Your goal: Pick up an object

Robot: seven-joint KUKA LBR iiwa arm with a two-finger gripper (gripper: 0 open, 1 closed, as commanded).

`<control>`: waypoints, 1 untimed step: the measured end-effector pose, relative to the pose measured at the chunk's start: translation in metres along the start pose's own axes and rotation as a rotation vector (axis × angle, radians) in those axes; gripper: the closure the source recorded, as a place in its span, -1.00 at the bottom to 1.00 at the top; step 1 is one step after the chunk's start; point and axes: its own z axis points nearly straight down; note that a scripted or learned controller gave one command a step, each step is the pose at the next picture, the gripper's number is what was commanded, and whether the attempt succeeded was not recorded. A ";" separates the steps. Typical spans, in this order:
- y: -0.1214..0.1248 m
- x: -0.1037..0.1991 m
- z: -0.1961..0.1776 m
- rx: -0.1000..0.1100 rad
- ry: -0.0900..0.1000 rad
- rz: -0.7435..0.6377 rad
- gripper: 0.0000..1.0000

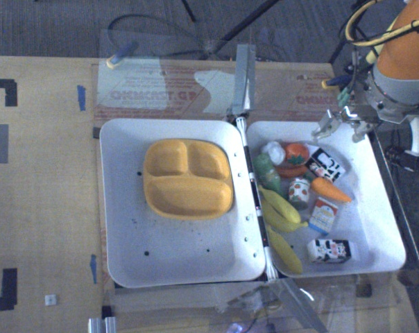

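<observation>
I see the pincer (343, 121) hovering over the upper right corner of the right white bin (376, 214), its metal fingers spread apart with nothing between them. Below it the toys crowd together — a red tomato (295, 152), an orange carrot (329, 189), a black-and-white cow-print carton (325, 164), two yellow bananas (280, 214). The yellow sectioned plastic plate (188, 179) sits alone in the left white bin (126, 241).

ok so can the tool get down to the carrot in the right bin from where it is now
Probably yes. The tool hangs over the right bin's far edge, and the carrot lies on top of the pile with nothing over it, though a carton crowds it.
</observation>
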 end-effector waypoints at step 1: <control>0.003 -0.019 0.106 0.004 -0.002 0.053 -1.00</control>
